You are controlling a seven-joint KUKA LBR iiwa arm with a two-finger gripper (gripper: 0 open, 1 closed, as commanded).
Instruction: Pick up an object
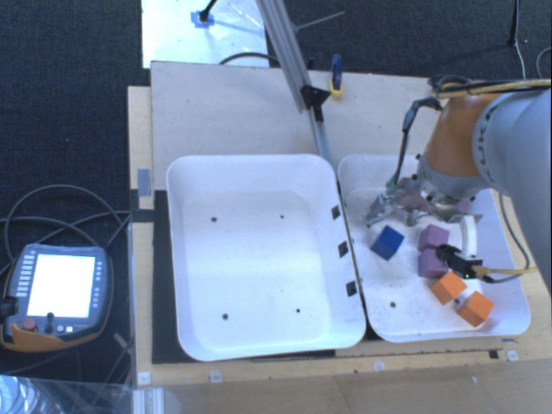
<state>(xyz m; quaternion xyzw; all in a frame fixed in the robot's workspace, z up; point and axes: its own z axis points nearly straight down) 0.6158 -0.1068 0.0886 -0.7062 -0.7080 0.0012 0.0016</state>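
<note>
Looking down at my bench, I see the arm (483, 141) reaching in over the right bin (405, 322), because that is where all the blocks are. The gripper (390, 210) hangs low, just above and beside the blue block (387, 241), so I think that block is the one it wants. I cannot tell how the tool is set, since the wrist hides it from above, and I see no block held in it. Two purple blocks (433, 250) sit close together near the middle of the bin, and two orange blocks (461, 297) lie nearer the front corner. They are bunched up, so a grab there could bump a neighbour. The blue one sits a bit apart, which makes it the easy pick. The left bin (259, 166) holds no blocks. A hand controller (56, 296) rests on the floor to the left.
</note>
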